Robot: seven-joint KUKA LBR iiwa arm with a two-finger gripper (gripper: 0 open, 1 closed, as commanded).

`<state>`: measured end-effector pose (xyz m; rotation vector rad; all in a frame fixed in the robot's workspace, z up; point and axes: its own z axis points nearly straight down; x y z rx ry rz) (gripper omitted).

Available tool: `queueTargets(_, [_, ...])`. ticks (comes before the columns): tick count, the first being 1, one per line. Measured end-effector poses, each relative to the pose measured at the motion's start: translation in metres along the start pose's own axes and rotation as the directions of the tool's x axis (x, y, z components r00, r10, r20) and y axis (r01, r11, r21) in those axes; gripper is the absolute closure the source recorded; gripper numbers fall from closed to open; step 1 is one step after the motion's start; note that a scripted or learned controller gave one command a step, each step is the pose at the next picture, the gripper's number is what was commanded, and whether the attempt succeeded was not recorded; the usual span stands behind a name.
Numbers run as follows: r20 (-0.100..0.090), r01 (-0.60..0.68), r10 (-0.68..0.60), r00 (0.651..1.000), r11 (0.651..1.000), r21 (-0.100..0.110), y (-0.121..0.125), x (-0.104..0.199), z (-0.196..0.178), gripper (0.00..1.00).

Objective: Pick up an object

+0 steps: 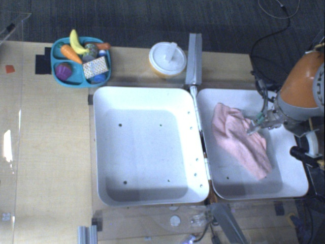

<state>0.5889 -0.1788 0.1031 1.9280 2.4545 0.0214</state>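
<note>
A crumpled pink cloth (pixel 238 141) lies in the right bin (pixel 284 187), stretching from its upper left toward its lower middle. My gripper (pixel 255 125) comes in from the right and sits low at the cloth's upper right edge, right at the fabric. Its tips are small and partly lost against the cloth. The orange band of the arm (pixel 303 85) hangs above the bin's right side.
The left bin (pixel 144 146) lies beside the right one, with a metal divider (pixel 193 60) behind their shared edge. On the bench at the back stand a blue tray of toy food (pixel 81 60) and a white lidded cup (pixel 167 58). Cables trail at the upper right.
</note>
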Motion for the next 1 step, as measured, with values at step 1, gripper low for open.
queueTargets(1, [-0.007, 0.035, -0.035, 0.999, 0.999, 0.015, 0.0693, 0.0963, -0.082, 1.0])
